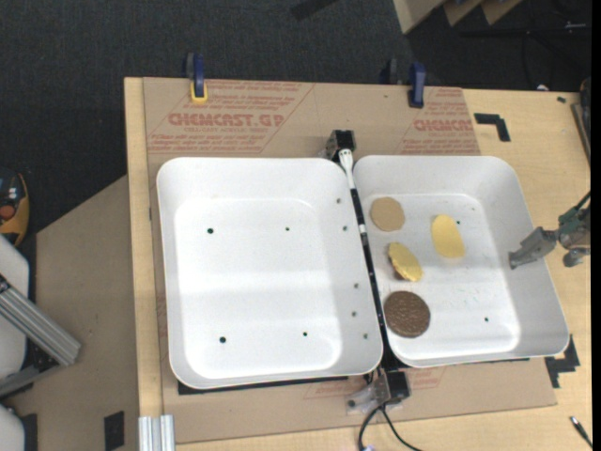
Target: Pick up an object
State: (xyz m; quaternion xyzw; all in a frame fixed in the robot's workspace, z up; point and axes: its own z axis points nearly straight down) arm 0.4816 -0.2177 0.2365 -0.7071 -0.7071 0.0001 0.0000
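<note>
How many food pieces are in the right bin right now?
4: tan round cookie top left, yellow piece to its right, golden piece in the middle, brown cookie nearest the camera.

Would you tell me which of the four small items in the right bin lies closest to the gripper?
The pale yellow oval piece; it lies farthest right, toward the gripper at the bin's right edge. The tan disc, golden piece and brown disc sit farther left.

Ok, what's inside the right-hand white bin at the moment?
The right white bin holds four flat pieces: a tan round disc, a yellow oval, a golden lumpy piece and a dark brown round disc. Nothing covers them.
</note>
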